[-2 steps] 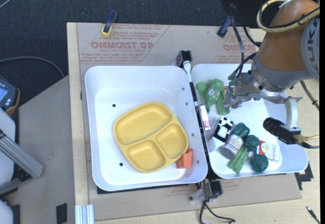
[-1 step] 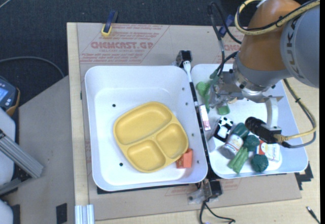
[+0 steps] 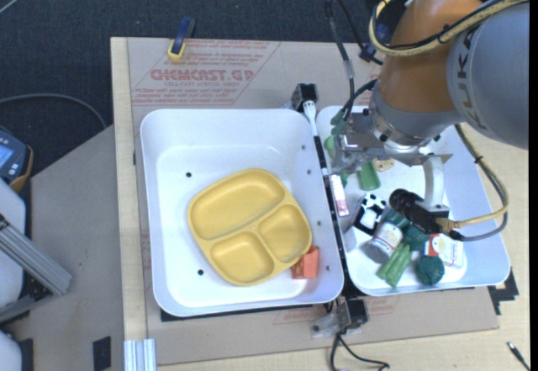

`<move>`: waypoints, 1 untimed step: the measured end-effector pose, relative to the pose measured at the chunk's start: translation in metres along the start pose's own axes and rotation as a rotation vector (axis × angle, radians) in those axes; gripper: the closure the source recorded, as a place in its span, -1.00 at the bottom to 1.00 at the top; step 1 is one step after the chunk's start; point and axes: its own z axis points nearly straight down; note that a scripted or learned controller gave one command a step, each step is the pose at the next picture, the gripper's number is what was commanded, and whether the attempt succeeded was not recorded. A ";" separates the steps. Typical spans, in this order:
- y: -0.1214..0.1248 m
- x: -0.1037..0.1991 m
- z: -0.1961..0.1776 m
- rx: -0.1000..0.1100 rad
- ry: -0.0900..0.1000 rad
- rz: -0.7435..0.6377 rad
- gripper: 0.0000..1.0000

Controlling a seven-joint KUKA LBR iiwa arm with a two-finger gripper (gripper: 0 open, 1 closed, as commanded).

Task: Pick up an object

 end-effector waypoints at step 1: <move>-0.003 0.000 0.002 0.003 0.000 0.003 1.00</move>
